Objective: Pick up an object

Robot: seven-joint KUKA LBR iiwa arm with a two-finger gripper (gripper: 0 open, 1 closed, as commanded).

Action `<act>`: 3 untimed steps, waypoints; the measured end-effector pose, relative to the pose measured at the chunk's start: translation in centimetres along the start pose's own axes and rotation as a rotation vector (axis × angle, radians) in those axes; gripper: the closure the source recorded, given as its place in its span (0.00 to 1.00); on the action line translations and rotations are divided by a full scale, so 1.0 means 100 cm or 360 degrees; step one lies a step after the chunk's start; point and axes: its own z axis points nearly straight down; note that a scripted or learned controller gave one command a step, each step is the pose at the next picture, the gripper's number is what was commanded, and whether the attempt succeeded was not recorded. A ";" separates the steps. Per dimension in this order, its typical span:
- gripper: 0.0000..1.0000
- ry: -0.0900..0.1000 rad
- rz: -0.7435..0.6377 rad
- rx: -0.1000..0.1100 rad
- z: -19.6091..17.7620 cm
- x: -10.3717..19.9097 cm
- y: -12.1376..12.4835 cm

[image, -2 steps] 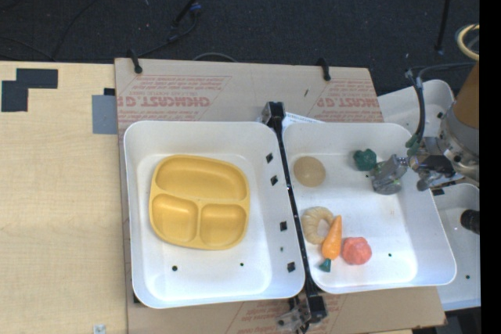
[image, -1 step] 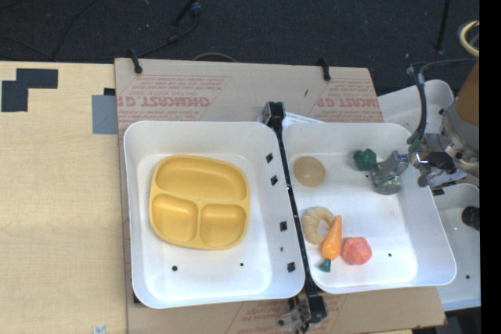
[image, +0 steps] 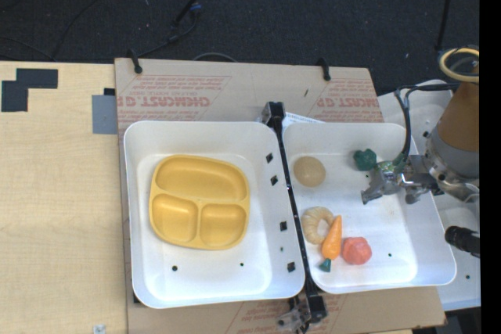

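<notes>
Frankly, I cannot tell how the jaws (image: 385, 188) stand; they blur over the right bin (image: 391, 278). Just left sits a beige ball (image: 309, 171); above left, a green toy (image: 364, 159). The wooden table (image: 55, 207) carries cardboard (image: 203, 94).

Both bins (image: 205, 289) were white, with small black marks on their floors. The plate (image: 200, 201) was plain yellow. In the other bin lay a beige ball (image: 309, 171), a dark green toy (image: 364, 159), a cream ring (image: 316, 222), an orange carrot (image: 333, 238) with a teal tip and a red-orange lump (image: 356, 250). The cardboard (image: 227, 92) was tan with red print. The arm (image: 462, 121) showed orange above grey.
</notes>
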 end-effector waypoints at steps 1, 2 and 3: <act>0.00 0.0000 0.0000 -0.0001 0.050 0.001 0.003; 0.00 0.0000 0.0000 -0.0001 0.103 0.005 0.012; 1.00 -0.0001 0.0006 -0.0002 0.090 0.003 0.012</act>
